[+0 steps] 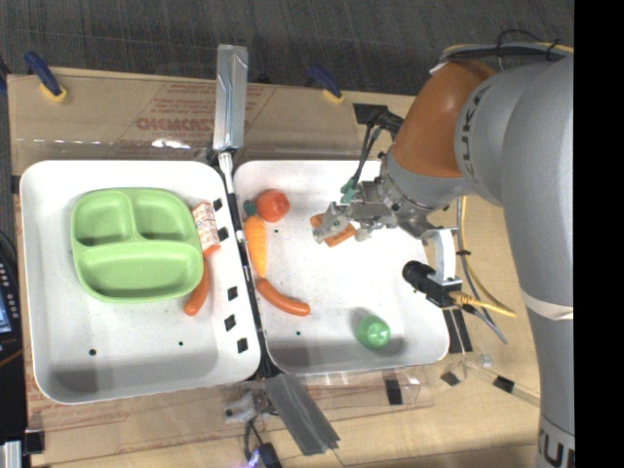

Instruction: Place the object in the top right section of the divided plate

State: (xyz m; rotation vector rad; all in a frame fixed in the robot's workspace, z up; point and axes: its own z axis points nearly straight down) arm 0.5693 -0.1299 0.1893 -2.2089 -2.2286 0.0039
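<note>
- Currently grasping: my fingers [343, 219] are at the orange piece [326, 230]; clamped or not, I cannot tell.
- Next, lift it across to the top right section of the green plate [77, 234].

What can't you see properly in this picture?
- The orange piece, camera view: it is partly under the gripper, small and blurry. What it is, and whether it is gripped, can't be told.
- The packet by the plate, camera view: its print is too small to read.
- The right bin, camera view: its right wall is partly hidden behind the arm.
</note>
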